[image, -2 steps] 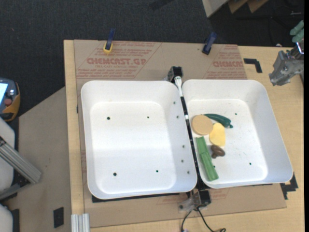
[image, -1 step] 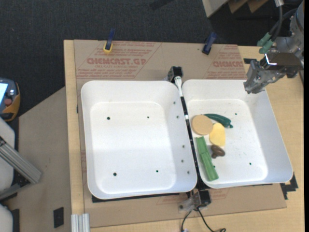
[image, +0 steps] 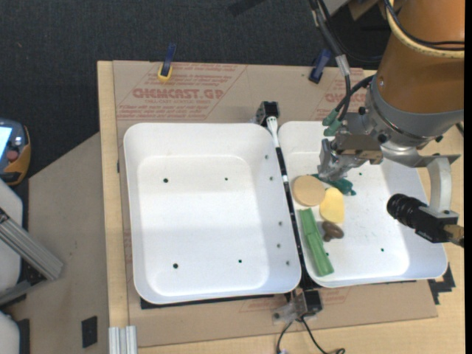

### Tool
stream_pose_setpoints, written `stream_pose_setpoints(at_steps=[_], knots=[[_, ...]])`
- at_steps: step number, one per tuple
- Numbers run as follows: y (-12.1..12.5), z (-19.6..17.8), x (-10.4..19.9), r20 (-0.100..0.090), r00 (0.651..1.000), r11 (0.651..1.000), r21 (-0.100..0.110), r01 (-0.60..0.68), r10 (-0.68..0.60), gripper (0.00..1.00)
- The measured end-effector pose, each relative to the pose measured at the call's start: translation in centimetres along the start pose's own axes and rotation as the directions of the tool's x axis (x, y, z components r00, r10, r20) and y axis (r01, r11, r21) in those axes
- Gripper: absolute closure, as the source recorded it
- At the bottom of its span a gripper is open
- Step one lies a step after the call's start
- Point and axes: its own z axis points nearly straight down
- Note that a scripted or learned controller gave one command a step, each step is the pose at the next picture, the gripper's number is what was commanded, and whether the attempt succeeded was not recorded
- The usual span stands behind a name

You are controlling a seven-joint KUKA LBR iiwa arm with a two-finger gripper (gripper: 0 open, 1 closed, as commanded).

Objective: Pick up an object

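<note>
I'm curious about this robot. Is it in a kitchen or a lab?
Probably a robot lab, not a kitchen. The grey and orange arm reaches over two white bins on a cardboard-covered bench, with small toy-like objects in the right one for grasping practice.

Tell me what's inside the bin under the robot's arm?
In the right bin lie a tan disc, a yellow piece, a green stick and a small brown lump. The gripper covers most of something teal.
</note>
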Motion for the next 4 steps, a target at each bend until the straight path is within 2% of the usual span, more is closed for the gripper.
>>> stream_pose_setpoints(at_steps=[1, 2, 3, 4], knots=[[3.0, -9.6, 0.9, -0.001, 1.0, 1.0, -0.024, -0.002, 0.002, 1.0], [1.3, -7.4, 4.3, 0.0, 1.0, 1.0, -0.009, -0.002, 0.002, 1.0], [0.0, -5.0, 8.8, 0.0, 1.0, 1.0, -0.008, 0.0, 0.0, 1.0], [1.5, -11.7, 11.7, -0.003, 1.0, 1.0, -0.021, -0.001, 0.001, 1.0]])
